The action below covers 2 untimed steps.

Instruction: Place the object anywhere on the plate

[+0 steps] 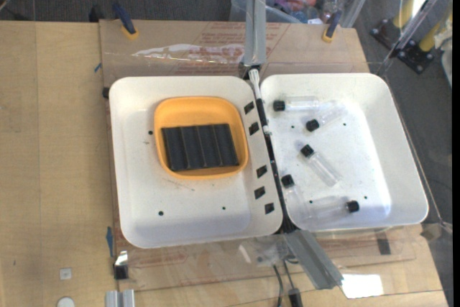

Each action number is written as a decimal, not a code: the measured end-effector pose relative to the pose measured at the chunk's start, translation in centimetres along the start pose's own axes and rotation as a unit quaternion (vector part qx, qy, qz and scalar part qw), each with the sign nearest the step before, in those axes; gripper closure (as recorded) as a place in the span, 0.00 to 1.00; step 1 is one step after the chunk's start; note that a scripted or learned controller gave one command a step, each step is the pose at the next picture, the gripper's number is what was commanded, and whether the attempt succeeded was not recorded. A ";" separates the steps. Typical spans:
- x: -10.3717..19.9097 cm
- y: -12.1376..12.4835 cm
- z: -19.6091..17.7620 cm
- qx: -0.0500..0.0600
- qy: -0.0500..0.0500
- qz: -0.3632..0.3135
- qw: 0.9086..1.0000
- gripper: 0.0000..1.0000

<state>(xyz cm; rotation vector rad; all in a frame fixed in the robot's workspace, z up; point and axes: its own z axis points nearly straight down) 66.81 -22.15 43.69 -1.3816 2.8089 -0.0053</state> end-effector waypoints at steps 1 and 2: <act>1.1 1.4 0.0 -0.004 0.001 -0.189 0.982 1.00; 0.0 0.0 0.1 -0.002 0.000 -0.377 0.926 1.00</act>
